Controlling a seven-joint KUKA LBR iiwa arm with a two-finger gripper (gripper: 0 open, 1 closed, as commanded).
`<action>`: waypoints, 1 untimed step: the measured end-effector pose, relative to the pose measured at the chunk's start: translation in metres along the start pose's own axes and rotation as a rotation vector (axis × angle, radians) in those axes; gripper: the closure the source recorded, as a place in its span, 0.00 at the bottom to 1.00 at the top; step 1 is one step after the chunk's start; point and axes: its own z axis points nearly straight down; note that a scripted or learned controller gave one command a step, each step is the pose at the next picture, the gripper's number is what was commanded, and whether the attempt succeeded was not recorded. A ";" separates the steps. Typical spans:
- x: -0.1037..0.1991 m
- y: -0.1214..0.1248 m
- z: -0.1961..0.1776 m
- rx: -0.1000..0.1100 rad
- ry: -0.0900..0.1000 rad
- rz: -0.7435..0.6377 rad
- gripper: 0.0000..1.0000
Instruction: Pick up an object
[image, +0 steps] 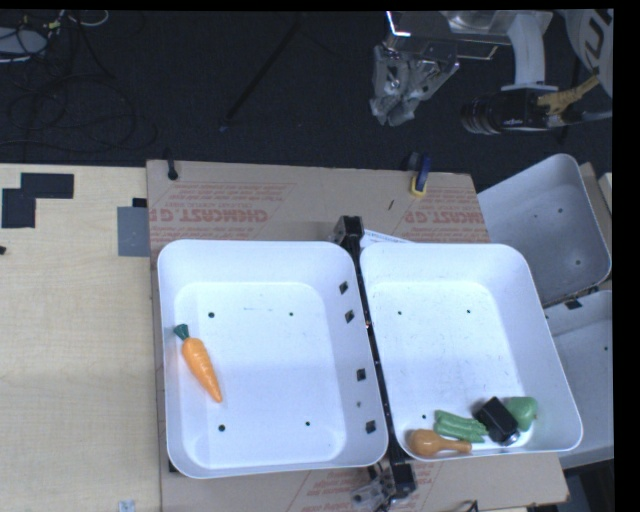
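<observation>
An orange toy carrot (201, 367) with a green top lies in the left bin (250, 265), close to its left wall. In the right bin (450, 270), a cluster sits in the near right corner: an orange pear-shaped piece (437, 443), a green pod-like piece (460, 426), a black block (496, 420) and a light green piece (522, 408). My gripper (400, 85) hangs high at the top of the view, beyond the far edge of the bench and well away from both bins. Nothing is seen in it.
The two bins rest on a brown cardboard sheet (300, 205) with a black divider clip (349, 232) between them. A yellow and blue clamp (420, 175) sits on the cardboard's far edge. A grey metal panel (555, 215) stands right of the right bin.
</observation>
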 end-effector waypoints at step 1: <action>0.016 0.000 0.000 0.000 0.000 0.000 1.00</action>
